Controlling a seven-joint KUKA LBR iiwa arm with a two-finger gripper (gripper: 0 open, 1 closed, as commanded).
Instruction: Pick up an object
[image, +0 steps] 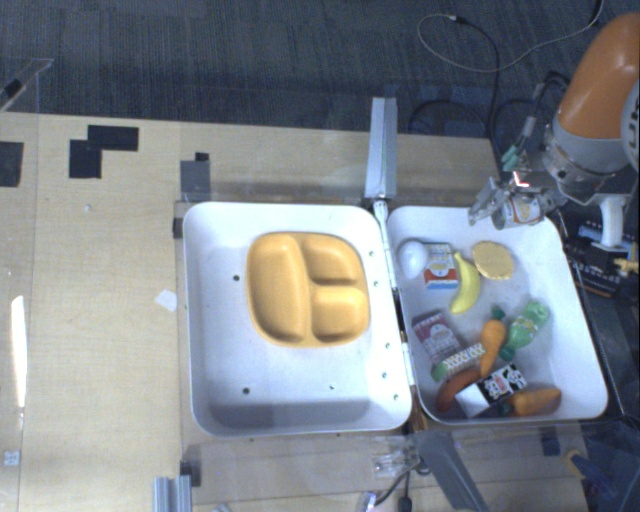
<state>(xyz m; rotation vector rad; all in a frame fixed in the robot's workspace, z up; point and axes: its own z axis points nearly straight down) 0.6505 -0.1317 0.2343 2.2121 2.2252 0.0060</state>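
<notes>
Nearest the camera, in the front corner of the right bin (585, 345), lay one orange carrot-like piece (535, 401) beside a black-and-white patterned box (498, 386) and a reddish sausage-shaped toy (457, 379). There were two white bins. The right bin held every loose object: behind the patterned box stood a second, upright carrot (492, 341), one green bottle (525, 328) and one small dark carton (435, 332). Farther back in that bin lay one banana (465, 284), one small milk carton (439, 266), one white egg-shaped ball (412, 257) and one round tan cookie (493, 260). The left bin (215, 330) held a single yellow divided tray (305, 287) with three compartments. The gripper (508, 205) hung over the right bin's back rim, just behind the cookie, nothing visibly between its fingers; how far apart they stood could not be told.
</notes>
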